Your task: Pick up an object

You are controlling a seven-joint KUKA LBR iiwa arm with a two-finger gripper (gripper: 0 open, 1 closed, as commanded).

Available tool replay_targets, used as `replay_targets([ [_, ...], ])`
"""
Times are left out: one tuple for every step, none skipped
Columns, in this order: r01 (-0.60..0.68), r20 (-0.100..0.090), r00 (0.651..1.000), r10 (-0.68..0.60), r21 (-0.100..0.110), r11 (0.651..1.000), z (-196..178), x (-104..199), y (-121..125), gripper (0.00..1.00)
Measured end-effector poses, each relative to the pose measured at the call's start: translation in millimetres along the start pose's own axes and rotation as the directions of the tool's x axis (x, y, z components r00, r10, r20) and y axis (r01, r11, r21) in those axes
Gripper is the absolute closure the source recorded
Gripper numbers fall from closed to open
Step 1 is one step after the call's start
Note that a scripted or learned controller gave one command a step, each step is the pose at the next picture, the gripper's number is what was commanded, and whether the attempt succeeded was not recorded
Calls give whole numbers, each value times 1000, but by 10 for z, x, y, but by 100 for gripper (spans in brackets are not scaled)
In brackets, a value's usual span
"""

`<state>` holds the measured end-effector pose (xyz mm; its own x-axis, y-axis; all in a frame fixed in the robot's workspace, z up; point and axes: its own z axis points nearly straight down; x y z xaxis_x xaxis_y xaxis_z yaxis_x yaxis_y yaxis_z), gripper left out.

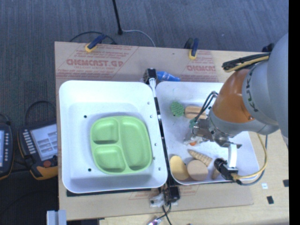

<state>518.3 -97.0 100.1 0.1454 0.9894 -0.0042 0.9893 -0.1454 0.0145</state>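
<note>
Over the right bin (243,172), we see the gripper (199,136) lowered among toy foods: a green piece (177,108), a tan roll (192,111), a cone (200,156), a yellow piece (176,166) and a beige round (197,170). We cannot tell its grip. The left bin (75,107) holds a green divided plate (121,144).

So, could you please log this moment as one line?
gripper low in right bin | grasp: unclear | cone nearby | green tray in left bin
</note>
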Motion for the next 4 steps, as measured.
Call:
replay_targets([
  [-95, -9, 995, 95, 11, 995, 109, -266, 148, 100],
  [320, 0, 947, -320, 3, 947, 108, -51, 429, 100],
  [322, -7, 947, -322, 11, 947, -1116, 464, 522, 100],
  [321, -8, 947, -321, 13, 947, -1109, 460, 516, 0],
])
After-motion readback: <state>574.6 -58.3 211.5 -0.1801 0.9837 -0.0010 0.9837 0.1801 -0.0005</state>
